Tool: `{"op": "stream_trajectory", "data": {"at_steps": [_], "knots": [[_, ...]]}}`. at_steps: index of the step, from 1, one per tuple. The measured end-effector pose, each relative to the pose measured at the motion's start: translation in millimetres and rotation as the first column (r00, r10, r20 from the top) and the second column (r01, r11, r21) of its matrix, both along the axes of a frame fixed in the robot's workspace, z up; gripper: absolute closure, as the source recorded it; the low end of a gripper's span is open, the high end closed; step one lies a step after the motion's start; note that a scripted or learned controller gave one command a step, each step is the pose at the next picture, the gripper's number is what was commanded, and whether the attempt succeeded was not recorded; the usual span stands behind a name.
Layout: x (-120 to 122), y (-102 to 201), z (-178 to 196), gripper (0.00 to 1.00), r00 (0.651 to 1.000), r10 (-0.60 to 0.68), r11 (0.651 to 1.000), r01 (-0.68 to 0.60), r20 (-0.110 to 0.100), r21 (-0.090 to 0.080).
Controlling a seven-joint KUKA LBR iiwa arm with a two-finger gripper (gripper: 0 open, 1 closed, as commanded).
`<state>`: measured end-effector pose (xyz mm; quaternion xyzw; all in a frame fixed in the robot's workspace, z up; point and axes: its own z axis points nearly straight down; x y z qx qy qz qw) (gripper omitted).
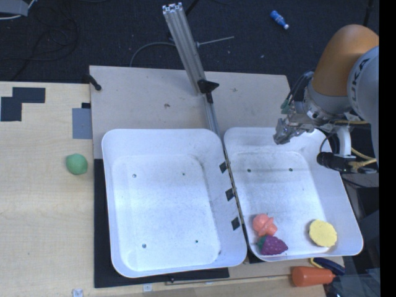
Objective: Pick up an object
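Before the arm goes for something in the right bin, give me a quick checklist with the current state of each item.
1. Targets present in the right bin: ok. An orange-pink toy, a purple toy and a yellow disc lie along its near edge.
2. Tool above a target: not ok. It sits over the bin's far edge, away from all three.
3. Tool carrying nothing: ok, nothing seen under it.
4. Finger opening: cannot tell.
5. Targets separated: not ok for the orange-pink and purple toys, which touch; ok for the yellow disc, which lies apart.
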<state>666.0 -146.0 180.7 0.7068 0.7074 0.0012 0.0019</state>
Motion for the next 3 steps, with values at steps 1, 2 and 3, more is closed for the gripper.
{"op": "stream_trajectory", "data": {"at_steps": [1, 2, 3], "knots": [[1, -1, 53, 1.0, 1.0, -0.001, 1.0, 0.001, 0.0, 0.0], [-22, 45, 42, 1.0, 1.0, 0.001, 1.0, -0.001, -0.005, 0.002], [-43, 91, 33, 1.0, 1.0, 0.002, 1.0, -0.002, -0.005, 0.002]]}}
